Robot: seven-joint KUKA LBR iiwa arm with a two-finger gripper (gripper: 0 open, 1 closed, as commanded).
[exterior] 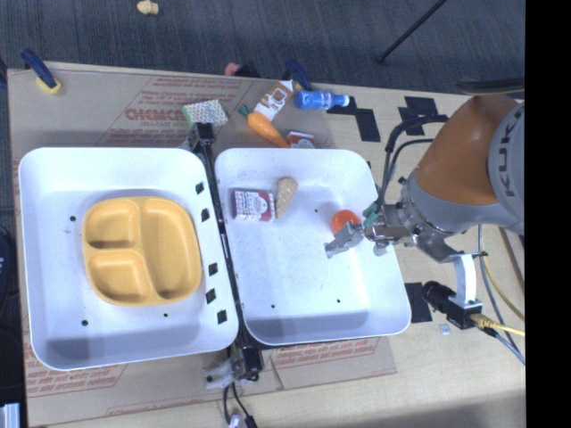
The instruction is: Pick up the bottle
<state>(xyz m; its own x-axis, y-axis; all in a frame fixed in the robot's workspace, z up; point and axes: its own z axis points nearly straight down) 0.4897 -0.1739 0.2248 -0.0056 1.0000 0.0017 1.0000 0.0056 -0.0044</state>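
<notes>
A small blue bottle (321,101) lies on its side on the cardboard behind the right bin (385,279), outside it. A white and orange bottle-shaped item (275,99) lies just left of it, also outside the bin. My gripper (346,239) hangs low over the right half of the right bin, well in front of both. A small red-orange object (344,220) sits right beside the gripper's tip; I cannot tell whether they touch.
In the right bin lie a dark red packet (252,204) and a beige cone (285,193). A yellow divided plate (143,248) sits in the left bin (45,176). An orange carrot (266,128) and a green patterned pad (205,112) lie behind the bins.
</notes>
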